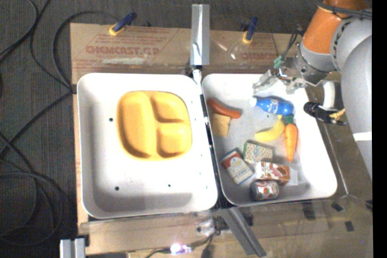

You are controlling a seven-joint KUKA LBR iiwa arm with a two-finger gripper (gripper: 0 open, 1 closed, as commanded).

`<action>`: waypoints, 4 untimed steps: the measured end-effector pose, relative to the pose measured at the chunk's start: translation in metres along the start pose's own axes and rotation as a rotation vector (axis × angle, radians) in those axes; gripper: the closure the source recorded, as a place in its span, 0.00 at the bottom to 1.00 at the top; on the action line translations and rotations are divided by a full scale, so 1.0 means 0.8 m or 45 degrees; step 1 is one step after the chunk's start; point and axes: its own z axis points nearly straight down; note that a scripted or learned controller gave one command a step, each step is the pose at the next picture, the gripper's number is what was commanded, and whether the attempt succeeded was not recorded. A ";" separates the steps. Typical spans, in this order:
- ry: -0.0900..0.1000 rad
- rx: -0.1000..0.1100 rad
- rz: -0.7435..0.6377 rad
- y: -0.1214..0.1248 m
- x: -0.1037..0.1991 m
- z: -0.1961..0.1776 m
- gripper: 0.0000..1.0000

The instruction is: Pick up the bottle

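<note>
The bottle (273,106) is small and blue with a white cap end, and it lies on its side in the far part of the right bin (320,160). My gripper (279,81) hangs just beyond and above it, near the bin's far rim, apart from the bottle. It is open with nothing between its fingers. The grey arm with its orange band (323,24) reaches in from the right.
Close to the bottle lie a banana (270,132) and a carrot (291,141). A hot dog (224,109), small cartons (239,167) and a can (265,190) are also in the right bin. The left bin (97,184) holds an orange divided tray (155,124).
</note>
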 end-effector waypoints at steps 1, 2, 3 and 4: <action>-0.002 0.004 0.115 -0.001 0.002 0.000 0.00; -0.007 0.004 0.093 -0.002 0.003 0.001 0.00; -0.017 0.033 0.006 -0.020 0.034 -0.019 0.00; 0.017 0.036 0.064 -0.009 0.015 0.024 0.00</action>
